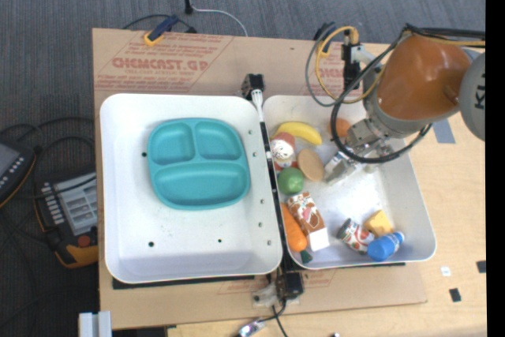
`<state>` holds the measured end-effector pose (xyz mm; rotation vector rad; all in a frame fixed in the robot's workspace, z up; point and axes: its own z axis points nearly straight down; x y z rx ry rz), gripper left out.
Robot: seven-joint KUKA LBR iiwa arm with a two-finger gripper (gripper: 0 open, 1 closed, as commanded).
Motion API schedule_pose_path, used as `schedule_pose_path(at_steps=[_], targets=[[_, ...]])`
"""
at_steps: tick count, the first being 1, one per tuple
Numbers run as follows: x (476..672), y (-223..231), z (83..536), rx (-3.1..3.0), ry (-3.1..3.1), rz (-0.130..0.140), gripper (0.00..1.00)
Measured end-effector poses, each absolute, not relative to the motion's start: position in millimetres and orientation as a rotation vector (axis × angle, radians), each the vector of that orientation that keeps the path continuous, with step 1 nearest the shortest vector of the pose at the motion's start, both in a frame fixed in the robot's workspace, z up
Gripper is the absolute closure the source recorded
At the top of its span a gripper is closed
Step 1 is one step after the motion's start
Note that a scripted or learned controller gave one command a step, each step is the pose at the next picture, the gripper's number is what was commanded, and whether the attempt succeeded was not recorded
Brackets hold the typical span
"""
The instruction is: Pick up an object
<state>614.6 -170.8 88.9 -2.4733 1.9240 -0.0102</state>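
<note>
White plastic, both bins. Near edge of right bin [422, 237]: blue round-ended obj [384, 248] at the front right corner, yellow block [379, 222] touching it just behind, and a small red/white figure [354, 235] lying to their left. Along the front left of that bin an orange carrot-like piece [294, 234] sits against the divider w/ a printed carton [308, 217] lying tilted beside it.

Mid bin: green ball [291, 181], then a tan oval piece [311, 166] just right of it, and a red/white round toy [282, 149] behind the ball. Yellow banana [297, 132] lies further back, near the rear wall.

Gripper [338, 168] is down inside the right bin, tips low over the floor just right of the tan oval, prob not touching it but view is poor there. Can't tell if the tips are apart or together; nothing visibly between them. Something orange [341, 127] peeks out behind the wrist, partly hidden. Arm's orange band [418, 75] sits above, w/ looped cables [331, 63] at the far side.

Left bin [126, 249] holds a teal divided plate [199, 162], 3 compartments, roughly centred, flat.

Far side: brown cardboard sheet [158, 63] w/ red print under both bins, grey carpet beyond.
</note>
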Motion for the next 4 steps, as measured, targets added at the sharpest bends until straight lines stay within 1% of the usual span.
schedule_pose_path(at_steps=[1, 2, 3, 4], targets=[[658.7, -140, 85, -2.739, 1.630, 0.075, 0.00], [608.9, -192, 88, -2.881, 1.254, -0.003, 0.00], [565.3, -183, 89, -2.933, 1.111, -0.016, 0.00], [617.9, -178, 87, -3.034, 0.816, -0.001, 0.00]])
